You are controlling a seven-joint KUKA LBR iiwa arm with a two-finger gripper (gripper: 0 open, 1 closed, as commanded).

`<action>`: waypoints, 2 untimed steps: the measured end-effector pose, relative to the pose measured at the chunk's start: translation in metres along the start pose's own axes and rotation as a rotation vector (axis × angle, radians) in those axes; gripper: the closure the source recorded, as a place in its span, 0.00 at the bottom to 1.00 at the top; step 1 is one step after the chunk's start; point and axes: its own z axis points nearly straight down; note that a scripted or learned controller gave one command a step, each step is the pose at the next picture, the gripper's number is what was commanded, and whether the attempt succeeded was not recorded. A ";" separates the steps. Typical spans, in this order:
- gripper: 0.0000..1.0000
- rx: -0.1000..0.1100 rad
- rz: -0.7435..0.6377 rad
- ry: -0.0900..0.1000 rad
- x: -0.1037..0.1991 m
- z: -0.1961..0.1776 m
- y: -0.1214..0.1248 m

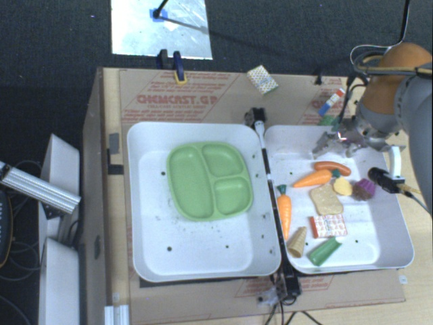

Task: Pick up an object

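Near the right bin's [389, 246] far edge, the pincer [336, 140] looks blurred.

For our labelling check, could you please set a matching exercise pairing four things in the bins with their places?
Things:
1. green divided plate
2. green block
3. purple toy
4. carrot

Places:
A. right bin, near its front edge
B. right bin, along the wall shared with the left bin
C. middle of the left bin
D. right bin, toward its right side

Pairs: 1-C, 2-A, 3-D, 4-B
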 end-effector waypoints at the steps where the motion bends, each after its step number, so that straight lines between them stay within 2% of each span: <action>1: 0.00 0.001 -0.001 0.002 -0.018 -0.001 0.000; 2: 0.00 0.001 -0.003 0.002 -0.017 0.000 0.000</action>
